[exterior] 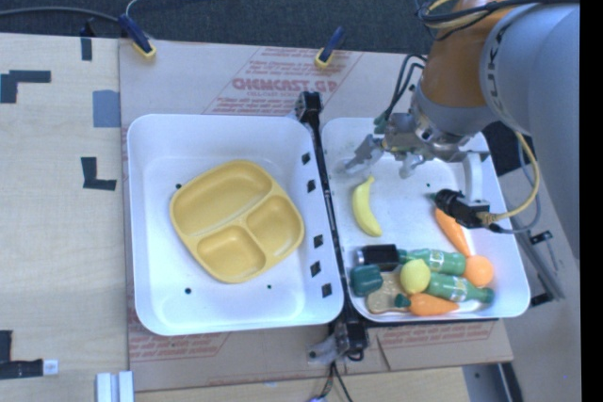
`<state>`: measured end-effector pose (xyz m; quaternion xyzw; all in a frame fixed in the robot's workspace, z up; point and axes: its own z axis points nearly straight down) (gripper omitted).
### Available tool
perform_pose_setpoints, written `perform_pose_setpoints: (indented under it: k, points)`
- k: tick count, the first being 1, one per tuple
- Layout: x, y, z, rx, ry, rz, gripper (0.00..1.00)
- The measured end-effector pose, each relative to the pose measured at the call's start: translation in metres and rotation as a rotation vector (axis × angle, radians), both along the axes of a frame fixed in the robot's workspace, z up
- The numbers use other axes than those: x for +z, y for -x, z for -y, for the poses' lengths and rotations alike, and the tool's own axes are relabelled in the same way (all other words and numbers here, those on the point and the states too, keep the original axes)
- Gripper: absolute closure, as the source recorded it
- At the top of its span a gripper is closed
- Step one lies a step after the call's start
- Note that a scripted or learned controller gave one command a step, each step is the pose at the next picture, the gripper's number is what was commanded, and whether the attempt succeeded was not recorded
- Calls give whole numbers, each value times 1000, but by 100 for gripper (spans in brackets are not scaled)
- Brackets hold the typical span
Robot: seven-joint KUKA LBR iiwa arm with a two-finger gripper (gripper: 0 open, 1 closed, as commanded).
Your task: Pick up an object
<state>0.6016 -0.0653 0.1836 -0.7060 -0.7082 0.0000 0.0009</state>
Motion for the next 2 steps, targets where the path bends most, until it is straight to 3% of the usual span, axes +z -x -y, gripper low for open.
perform_pose_setpoints:
  k: [1, 2]
  points:
    - [0, 19, -5, -2, 2, 0, 0]
    - [-67, 36, 32, -3, 2, -2, 0]
